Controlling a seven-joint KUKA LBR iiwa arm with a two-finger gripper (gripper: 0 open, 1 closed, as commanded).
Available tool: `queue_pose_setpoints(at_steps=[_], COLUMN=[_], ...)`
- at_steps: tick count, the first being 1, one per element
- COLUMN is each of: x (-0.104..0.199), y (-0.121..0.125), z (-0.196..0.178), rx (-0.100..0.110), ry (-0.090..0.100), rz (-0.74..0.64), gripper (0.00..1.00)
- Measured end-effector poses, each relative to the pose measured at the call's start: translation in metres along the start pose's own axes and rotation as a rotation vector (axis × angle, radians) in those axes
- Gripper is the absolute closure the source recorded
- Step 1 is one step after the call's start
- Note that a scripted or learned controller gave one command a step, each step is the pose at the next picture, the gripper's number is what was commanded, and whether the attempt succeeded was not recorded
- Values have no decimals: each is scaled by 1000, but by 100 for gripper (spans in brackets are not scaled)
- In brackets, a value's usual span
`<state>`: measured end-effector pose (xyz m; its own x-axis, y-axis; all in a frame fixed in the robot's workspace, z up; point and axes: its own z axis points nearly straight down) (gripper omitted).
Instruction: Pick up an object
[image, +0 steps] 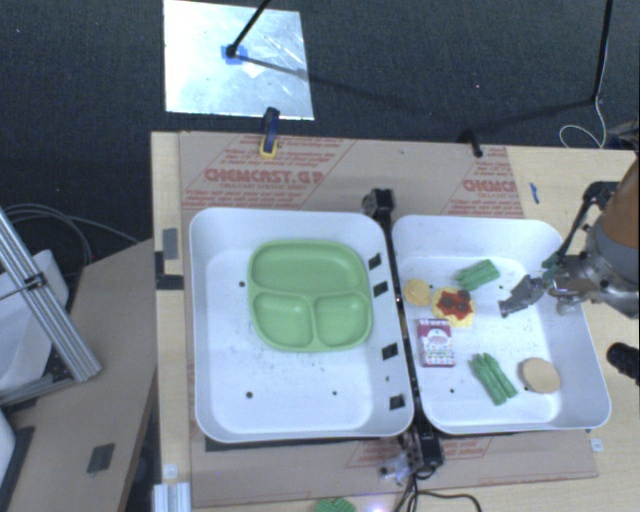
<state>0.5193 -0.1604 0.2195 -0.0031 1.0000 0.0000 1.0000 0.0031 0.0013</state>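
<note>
Camera view, looking down at a slant on the surface (300, 160).

- Left bin (215, 330): holds one green divided plate (310, 296), three compartments, lying flat near the middle.
- Right bin (575, 350): holds the loose pieces. A green block (478, 273) lies at about 12 o'clock of the bin's centre. A small yellow round (417, 293) sits toward 9 o'clock, near the dividing wall. Just beside it, at its 4 o'clock, lies a red and yellow toy (455, 306). A small red and white packet (435, 342) lies at 7 o'clock of centre. A green ridged piece (493, 377) lies at 6 o'clock, and a tan round cookie (541, 376) just to its 3 o'clock.
- Tool (522, 296): enters from 3 o'clock and hangs over the right bin. Nothing lies between its fingers; whether they are spread or closed cannot be told at this scale.

Handling note, as judgement: no piece is gripped yet, so the pick is at the approach stage. The red and yellow toy lies nearest, at the tool's 9 o'clock, but touches or nearly touches the yellow round; a descent there risks nudging both. The cookie stands clearer and looks the cleaner target. Centre the tool over one piece and go straight down.
</note>
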Motion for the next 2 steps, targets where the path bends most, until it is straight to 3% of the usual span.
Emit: queue_pose_setpoints(at_steps=[1,2], x=[-24,16], y=[36,122], z=[136,133], rx=[8,-8], ry=[1,-1], rz=[2,-8], gripper=[0,0])
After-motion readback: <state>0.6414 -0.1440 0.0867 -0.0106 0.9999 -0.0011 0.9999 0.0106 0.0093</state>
